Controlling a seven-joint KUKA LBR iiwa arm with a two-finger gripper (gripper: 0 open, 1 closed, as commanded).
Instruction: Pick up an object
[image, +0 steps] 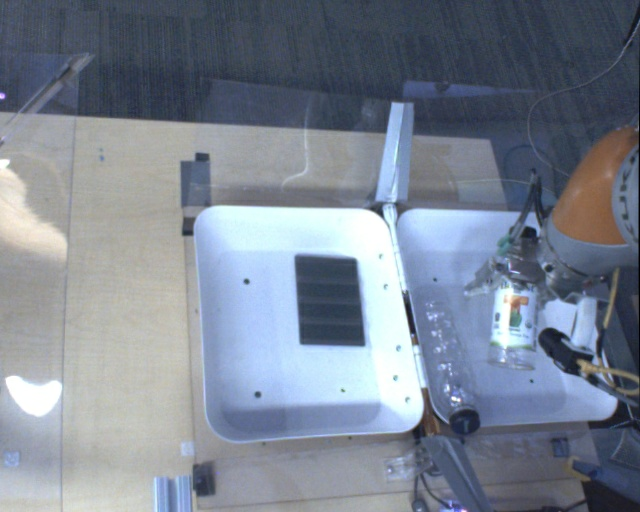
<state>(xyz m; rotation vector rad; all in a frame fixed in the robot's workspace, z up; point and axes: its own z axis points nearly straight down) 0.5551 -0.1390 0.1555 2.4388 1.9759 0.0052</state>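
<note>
Left bin (215, 300) holds a dark flat pad (329, 300), mid-frame. Right bin (440, 235): clear bottle (446, 365) lying along its left wall. Gripper (513, 288) at right over a small upright bottle (512, 325); grip state unclear. Risk: bottle tips or slips.

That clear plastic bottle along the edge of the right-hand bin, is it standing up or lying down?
Lying down. The clear bottle stretches lengthwise along the right bin's left wall, its dark cap pointing toward the bin's near corner rather than upward.

Clear labelled bottle (514, 322) in right bin (440, 250)
</note>
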